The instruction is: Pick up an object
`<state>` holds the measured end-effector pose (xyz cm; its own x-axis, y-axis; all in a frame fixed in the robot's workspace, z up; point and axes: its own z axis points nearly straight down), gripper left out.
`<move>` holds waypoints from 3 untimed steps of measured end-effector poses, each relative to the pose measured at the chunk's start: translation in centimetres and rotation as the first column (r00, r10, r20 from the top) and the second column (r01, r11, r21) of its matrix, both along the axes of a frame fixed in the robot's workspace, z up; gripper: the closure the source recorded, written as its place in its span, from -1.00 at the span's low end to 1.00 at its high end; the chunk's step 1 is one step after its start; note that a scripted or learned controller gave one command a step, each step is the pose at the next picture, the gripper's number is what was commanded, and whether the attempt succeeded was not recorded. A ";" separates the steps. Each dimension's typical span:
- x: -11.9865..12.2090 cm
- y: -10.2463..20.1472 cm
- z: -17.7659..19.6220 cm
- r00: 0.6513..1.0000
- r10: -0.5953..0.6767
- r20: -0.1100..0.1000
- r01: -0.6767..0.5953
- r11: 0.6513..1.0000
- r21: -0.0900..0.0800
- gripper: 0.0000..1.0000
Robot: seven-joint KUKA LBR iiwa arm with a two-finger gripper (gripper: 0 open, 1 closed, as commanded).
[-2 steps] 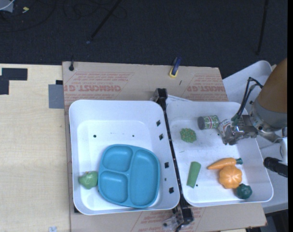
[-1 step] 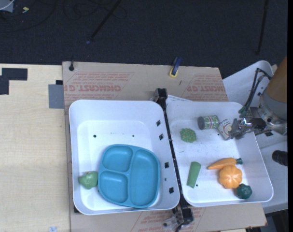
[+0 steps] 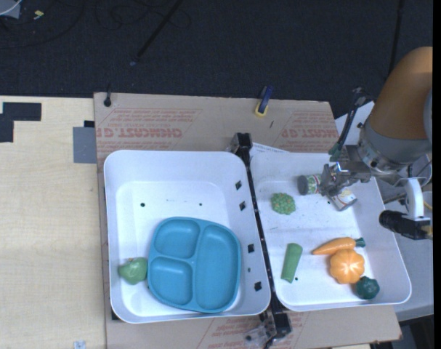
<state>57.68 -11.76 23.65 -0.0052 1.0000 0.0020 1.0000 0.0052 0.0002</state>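
My gripper (image 3: 338, 187) hangs over the back right part of the right bin (image 3: 394, 260), below the grey wrist and its orange band. A small grey cylinder (image 3: 308, 185) lies just to its left; whether the two touch I cannot tell. A green broccoli-like lump (image 3: 282, 203) sits further left, apart from the gripper. Nearer the front lie a green cucumber stick (image 3: 291, 262), a carrot (image 3: 336, 246), an orange (image 3: 346, 266) and a dark green round piece (image 3: 366, 288).
The left bin (image 3: 126, 187) holds a blue divided plate (image 3: 195, 264) and a pale green fruit (image 3: 133, 270) at its front left corner. A black divider with clips (image 3: 251, 217) separates the bins. A black handle-like part (image 3: 403, 224) sticks out at the right.
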 end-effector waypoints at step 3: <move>4.9 8.5 0.1 1.000 -0.004 -0.001 0.004 1.000 -0.001 1.00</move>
